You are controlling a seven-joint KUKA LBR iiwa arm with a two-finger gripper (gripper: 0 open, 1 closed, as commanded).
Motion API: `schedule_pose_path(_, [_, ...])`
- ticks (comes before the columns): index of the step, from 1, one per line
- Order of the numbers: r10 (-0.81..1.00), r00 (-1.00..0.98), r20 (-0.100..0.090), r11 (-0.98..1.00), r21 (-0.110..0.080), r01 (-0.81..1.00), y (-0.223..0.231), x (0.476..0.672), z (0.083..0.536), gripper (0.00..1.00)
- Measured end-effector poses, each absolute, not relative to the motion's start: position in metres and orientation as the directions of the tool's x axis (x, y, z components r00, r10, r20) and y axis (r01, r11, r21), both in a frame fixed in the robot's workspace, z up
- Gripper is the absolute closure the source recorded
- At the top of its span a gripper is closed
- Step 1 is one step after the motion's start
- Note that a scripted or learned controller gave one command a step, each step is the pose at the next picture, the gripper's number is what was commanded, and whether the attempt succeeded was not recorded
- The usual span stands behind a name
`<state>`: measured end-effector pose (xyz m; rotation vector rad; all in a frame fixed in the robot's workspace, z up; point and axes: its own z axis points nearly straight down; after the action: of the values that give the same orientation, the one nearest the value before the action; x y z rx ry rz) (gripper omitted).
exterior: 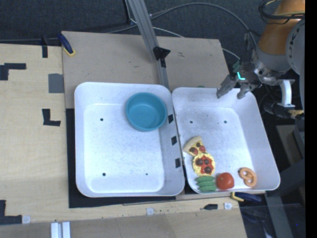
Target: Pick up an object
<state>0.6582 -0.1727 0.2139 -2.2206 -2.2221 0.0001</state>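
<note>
My gripper (232, 90) hangs over the far right corner of the right bin (257, 133), its two dark fingers spread apart with nothing between them. Far from it, along that bin's near edge, lie a yellow pizza slice (193, 146), a round yellow pizza with red dots (203, 163), a green pea pod (206, 183), a red tomato (225, 180) and an orange pretzel (247, 176). A blue bowl (145, 111) sits in the far right part of the left bin (94, 148).
A grey metal pole (148, 33) slants down to the seam between the bins at the back. Cables run across the dark floor behind the bench. The middle of the right bin is bare white floor.
</note>
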Motion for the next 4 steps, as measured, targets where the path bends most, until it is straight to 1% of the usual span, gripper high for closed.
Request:
schedule_pose_path(1, [1.000,-0.001,0.000,0.001,0.000,1.000,-0.173,0.658,0.214,0.00])
schedule_pose_path(2, [1.000,-0.001,0.001,0.001,-0.004,1.000,-0.164,0.661,0.166,0.00])
schedule_pose_path(3, [1.000,0.000,0.001,0.000,-0.006,1.000,-0.169,0.658,0.104,0.00])
schedule_pose_path(4, [1.000,-0.001,0.000,0.001,-0.002,1.000,-0.168,0.658,0.088,0.00])
